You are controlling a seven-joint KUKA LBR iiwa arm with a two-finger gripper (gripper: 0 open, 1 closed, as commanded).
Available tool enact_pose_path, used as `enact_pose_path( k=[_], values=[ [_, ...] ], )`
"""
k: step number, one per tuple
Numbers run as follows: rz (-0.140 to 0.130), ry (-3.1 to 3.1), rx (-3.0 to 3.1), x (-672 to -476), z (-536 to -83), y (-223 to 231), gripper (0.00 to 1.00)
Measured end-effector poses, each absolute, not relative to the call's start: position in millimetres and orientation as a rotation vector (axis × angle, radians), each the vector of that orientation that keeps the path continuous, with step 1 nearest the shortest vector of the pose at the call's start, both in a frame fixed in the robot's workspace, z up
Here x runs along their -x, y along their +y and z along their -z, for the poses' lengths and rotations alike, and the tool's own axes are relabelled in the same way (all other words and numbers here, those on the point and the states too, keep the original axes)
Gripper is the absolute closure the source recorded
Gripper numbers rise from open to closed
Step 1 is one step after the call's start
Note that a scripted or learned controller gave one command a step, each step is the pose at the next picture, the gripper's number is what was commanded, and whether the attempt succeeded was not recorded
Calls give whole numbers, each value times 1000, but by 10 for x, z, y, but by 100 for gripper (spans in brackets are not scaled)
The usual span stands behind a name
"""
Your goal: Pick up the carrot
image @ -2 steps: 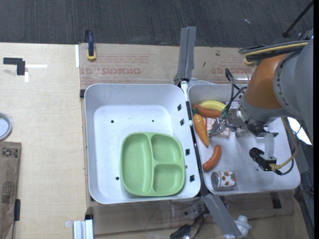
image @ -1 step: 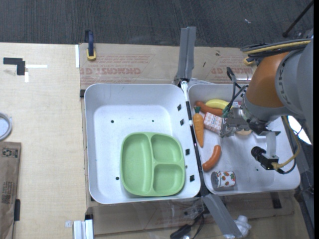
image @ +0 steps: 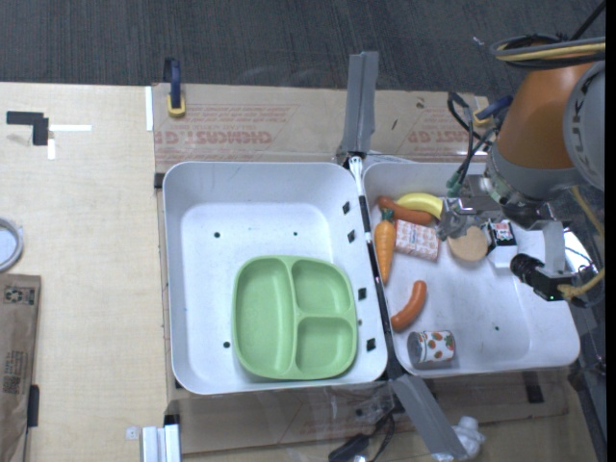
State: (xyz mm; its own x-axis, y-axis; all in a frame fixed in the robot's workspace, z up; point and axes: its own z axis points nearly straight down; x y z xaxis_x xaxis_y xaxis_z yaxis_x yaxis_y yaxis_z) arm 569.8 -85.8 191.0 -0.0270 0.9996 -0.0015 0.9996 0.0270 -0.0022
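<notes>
The carrot (image: 384,248) is orange with a green top and lies lengthwise against the left wall of the right bin (image: 500,340). My gripper (image: 454,222) hangs over the upper middle of that bin, to the right of the carrot and apart from it. It sits just above a round tan food piece (image: 469,247), beside a yellow banana (image: 422,203). Between gripper and carrot lies a pink-and-white patterned packet (image: 418,242).
A red sausage (image: 405,213) lies under the banana, and an orange-red one (image: 409,305) below the carrot. A small printed can (image: 431,347) lies near the right bin's front wall. The left bin (image: 192,258) holds a green divided plate (image: 295,316).
</notes>
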Motion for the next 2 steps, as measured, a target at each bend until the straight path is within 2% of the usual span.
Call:
enact_pose_path(
  k=[1,2],
  values=[
    [-5,-2119,2317,-5125,-1834,-969,100],
    [-5,-2253,2186,-4955,-1906,-270,100]
  ],
)
